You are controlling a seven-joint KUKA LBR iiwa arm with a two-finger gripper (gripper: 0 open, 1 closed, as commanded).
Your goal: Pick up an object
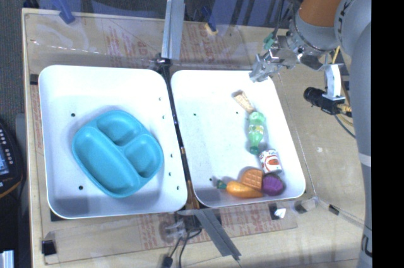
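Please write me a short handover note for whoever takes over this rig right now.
Gripper: above the far right corner of the right bin, nothing between its fingers; open or shut is not clear.
Right bin: a small tan piece, a green bottle, a small red-and-white can, a purple item, an orange carrot and a waffle-like piece, along the right and near sides.
Left bin: a blue divided tray.
Done: nothing picked yet.
Left: descend on one object, grasp, lift.
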